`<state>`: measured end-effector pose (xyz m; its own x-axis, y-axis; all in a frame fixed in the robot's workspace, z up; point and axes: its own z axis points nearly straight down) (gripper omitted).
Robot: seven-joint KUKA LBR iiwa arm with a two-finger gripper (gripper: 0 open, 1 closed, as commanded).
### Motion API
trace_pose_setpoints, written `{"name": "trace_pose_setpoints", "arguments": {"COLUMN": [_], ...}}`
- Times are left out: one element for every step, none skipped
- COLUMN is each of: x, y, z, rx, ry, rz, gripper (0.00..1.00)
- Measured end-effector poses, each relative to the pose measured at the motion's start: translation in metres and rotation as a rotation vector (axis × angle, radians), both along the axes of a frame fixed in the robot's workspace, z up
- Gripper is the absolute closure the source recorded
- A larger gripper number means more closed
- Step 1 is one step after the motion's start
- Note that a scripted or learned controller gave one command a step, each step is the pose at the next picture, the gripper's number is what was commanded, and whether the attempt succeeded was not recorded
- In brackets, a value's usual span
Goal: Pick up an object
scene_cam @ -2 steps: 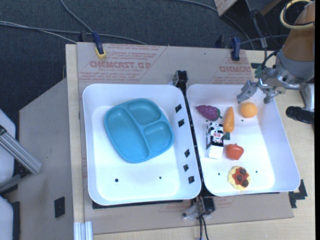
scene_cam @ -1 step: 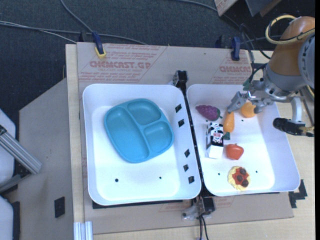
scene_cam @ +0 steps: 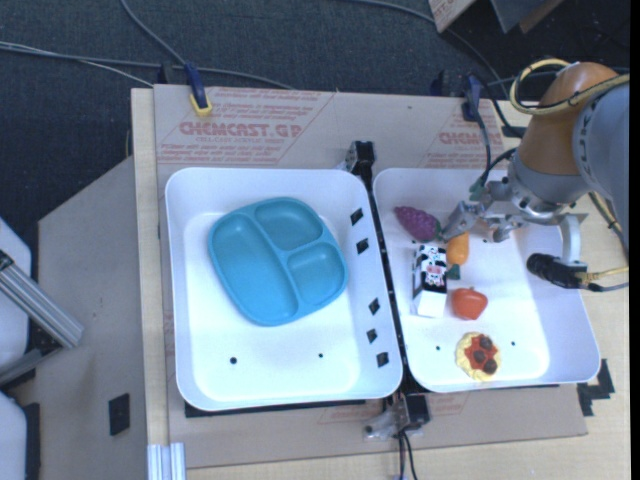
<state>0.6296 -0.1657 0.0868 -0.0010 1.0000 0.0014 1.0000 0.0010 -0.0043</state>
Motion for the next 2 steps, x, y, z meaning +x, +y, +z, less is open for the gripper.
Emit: {"name": "trace_pose_setpoints", "arguments": {"x": [0.002,0.014], "y": [0.0,-0.001], "z": [0.014,0.07], "rx": [0.0,-0.003], "ry": [-0.005,-0.011], "rz": [0.001,0.001], "gripper": [1.0,1.0]}}
